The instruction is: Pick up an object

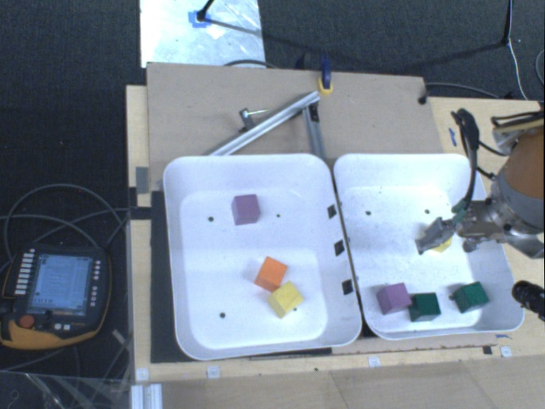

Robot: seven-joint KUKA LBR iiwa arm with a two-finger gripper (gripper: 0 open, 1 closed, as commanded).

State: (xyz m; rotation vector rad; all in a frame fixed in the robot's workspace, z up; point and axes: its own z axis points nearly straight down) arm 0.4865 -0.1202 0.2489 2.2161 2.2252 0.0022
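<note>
My arm (pixel 521 181) is a rounded body, grey over a broad orange band above the wrist. A black cable (pixel 467 143) loops along its side (thick, glossy, curving at the top). My wrist is pale grey metal, blocky and angular, and my jaws (pixel 433 239) are dull grey with a worn, metallic look.

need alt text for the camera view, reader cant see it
A grey robot arm reaches in from the right, its gripper low in the right bin over a small yellow block. That bin also has a purple block and two green blocks; the left bin has purple, orange and yellow blocks.
</note>
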